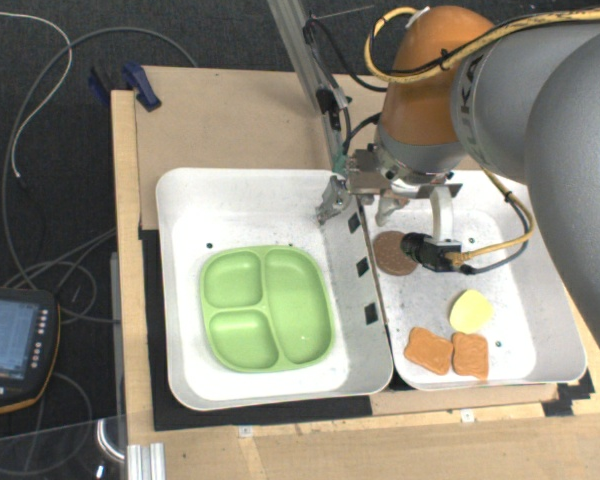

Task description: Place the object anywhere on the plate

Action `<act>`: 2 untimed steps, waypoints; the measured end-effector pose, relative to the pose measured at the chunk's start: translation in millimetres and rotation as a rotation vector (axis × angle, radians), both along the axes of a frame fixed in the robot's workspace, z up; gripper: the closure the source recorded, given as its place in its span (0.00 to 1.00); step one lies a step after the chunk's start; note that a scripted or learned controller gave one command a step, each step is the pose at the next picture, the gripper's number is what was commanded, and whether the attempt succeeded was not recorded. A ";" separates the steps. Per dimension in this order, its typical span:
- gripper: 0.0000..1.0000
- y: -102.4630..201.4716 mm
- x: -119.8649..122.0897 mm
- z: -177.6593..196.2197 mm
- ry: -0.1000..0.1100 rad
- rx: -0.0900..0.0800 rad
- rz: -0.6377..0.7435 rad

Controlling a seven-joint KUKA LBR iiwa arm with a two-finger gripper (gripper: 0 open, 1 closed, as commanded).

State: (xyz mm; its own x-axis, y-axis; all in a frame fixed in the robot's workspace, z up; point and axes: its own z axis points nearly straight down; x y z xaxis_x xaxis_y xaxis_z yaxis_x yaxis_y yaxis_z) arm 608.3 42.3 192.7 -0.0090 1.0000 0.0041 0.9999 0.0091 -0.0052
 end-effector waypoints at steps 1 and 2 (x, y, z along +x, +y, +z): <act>1.00 -4.6 1.7 11.3 -0.004 -0.001 -0.008; 1.00 -68.2 -21.3 77.0 -0.013 -0.006 -0.016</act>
State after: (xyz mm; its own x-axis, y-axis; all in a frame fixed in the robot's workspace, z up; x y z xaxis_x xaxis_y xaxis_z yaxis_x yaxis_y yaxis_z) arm 587.0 -25.9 269.7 0.0070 1.0000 -0.0021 0.9999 -0.0070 0.0077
